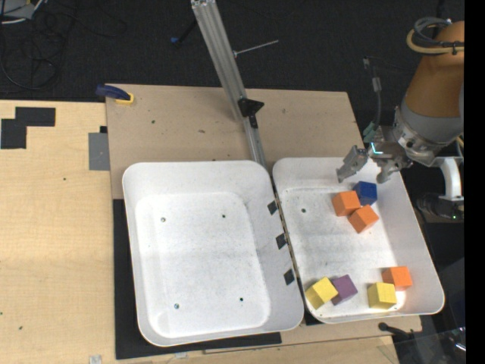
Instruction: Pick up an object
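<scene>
Gripper (369, 167): hung spread apart, clamped on nothing.
Blue block (367, 192): lay at gripper's 6 o'clock.
Right bin (424, 264): held the blocks.

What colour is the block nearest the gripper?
Blue block, in the camera view, just below the gripper.

Two bins (198, 174), (424, 279): white plastic, smooth w/ faint speckle, semi-gloss. Bench top (53, 226): pale wood-grain board, matt. Slanted rail (220, 51): ribbed bare metal, dull sheen. Blocks, e.g. orange (346, 202), yellow (321, 291), purple (345, 287): matt, foam-like. Arm band (438, 78): orange, smooth, approx. satin finish.
</scene>
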`<state>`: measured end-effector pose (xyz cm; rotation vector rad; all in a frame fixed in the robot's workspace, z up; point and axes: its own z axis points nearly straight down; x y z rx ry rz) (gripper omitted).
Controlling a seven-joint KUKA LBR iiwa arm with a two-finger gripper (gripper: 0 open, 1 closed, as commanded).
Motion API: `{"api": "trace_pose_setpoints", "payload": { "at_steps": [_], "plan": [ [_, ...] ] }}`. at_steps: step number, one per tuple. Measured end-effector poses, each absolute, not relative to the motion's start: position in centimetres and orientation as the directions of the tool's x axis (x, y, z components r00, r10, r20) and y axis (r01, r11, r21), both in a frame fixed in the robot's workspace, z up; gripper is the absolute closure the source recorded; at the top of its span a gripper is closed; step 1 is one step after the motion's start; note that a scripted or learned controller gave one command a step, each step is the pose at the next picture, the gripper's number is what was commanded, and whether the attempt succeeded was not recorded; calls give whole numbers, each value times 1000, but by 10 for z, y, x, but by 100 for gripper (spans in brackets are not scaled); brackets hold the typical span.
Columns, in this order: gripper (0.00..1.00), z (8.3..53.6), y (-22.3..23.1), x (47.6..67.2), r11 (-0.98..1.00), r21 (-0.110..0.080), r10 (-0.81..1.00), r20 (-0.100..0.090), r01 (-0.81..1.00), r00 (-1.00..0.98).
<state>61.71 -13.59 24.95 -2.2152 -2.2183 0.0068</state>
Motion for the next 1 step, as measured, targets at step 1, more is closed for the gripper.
{"api": "trace_pose_setpoints", "payload": {
  "at_steps": [1],
  "plan": [
    [0, 252, -136, 618, 2, -3, 1000, 1, 1000, -2]
  ]
}}
